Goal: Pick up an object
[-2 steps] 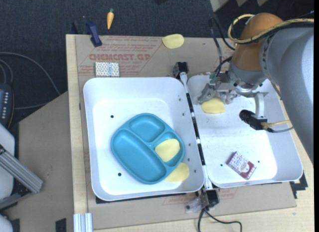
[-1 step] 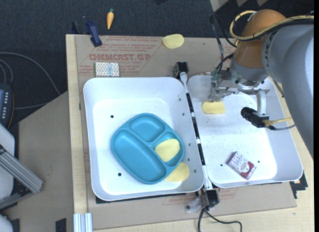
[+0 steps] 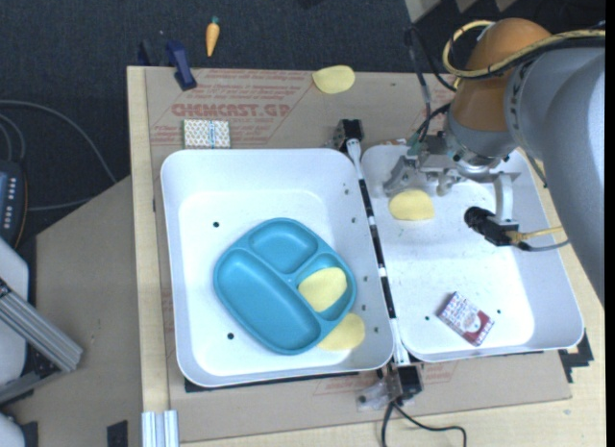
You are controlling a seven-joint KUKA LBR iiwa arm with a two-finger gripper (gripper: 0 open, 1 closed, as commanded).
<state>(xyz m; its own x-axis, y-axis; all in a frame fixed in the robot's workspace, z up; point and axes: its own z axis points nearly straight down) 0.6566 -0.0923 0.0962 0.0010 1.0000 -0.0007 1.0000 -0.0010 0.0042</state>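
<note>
In the right bin [image 3: 538, 325], a pale yellow lump [image 3: 411, 207] lies near the far left corner. My gripper [image 3: 421, 182] hangs just behind and above it, open, its two grey fingers spread to either side and nothing between them. Near the front of the same bin lies a small red and white packet [image 3: 465, 318]. The left bin [image 3: 192, 195] holds a blue divided plate [image 3: 269, 286] with a yellow piece [image 3: 323, 286] in one compartment. Another yellow piece [image 3: 343, 334] rests against the plate's front right edge.
The arm's orange band [image 3: 500, 61] and grey body fill the upper right. A black fitting with a yellow cable [image 3: 488, 226] sits over the right bin. Behind the bins on the bench lie a yellow lump [image 3: 333, 79], a patterned packet [image 3: 207, 133] and a blue clip [image 3: 179, 65].
</note>
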